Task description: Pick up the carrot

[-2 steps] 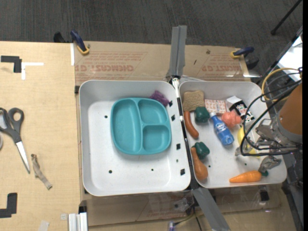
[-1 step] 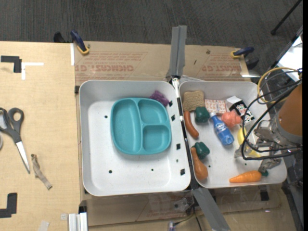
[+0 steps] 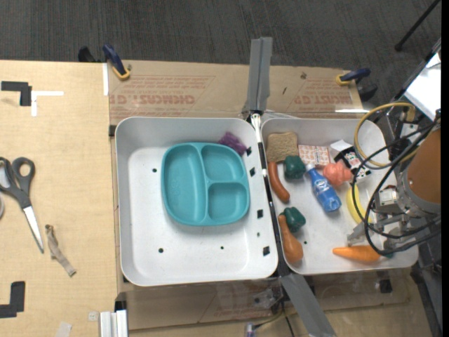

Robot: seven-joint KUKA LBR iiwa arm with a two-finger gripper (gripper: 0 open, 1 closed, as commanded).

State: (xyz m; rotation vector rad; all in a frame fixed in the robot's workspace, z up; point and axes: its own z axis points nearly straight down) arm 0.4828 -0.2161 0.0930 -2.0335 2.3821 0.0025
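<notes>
1. Carrot (image 3: 359,254) lay on the floor of the right bin (image 3: 319,262), at its near right corner; by your view it was not lifted.
2. End effector (image 3: 382,225) hung just above it; you could not tell its grip state among the cables.
3. The grasp and lift remained, I judged.

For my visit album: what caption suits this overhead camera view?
Robot end effector poised over an orange carrot in the right bin; teal divided plate in the left.

Orange-banded arm (image 3: 429,174) draped in looping black and yellow cables.
</notes>
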